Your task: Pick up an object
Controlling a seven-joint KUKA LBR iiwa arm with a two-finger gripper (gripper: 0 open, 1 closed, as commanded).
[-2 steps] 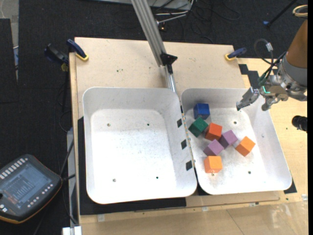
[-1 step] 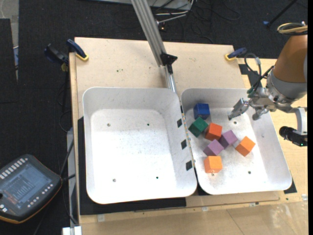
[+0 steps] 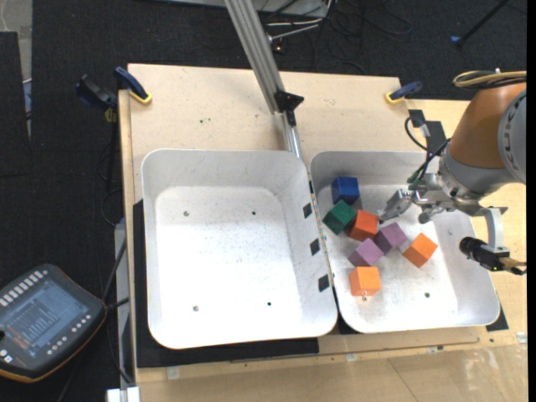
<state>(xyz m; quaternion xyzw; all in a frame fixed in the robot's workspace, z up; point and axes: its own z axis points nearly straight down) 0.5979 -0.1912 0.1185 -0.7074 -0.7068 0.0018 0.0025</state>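
Pick not yet achieved. The pincer point(image 3: 400, 205) hovers over the right bin point(image 3: 469, 312), fingers parted, nothing between them, just above the clustered blocks near the bin's left wall: blue cube point(image 3: 344, 188), green cube point(image 3: 339, 217), orange cube point(image 3: 364, 224), purple cube point(image 3: 390, 238). Blocks look matte, hard-edged; bins smooth white. Descent, closing and lifting remain.

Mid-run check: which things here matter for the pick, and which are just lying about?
For the pick:
claw
blue block
green block
orange blocks
purple blocks
right bin

Lying about:
left bin
teach pendant
clamps
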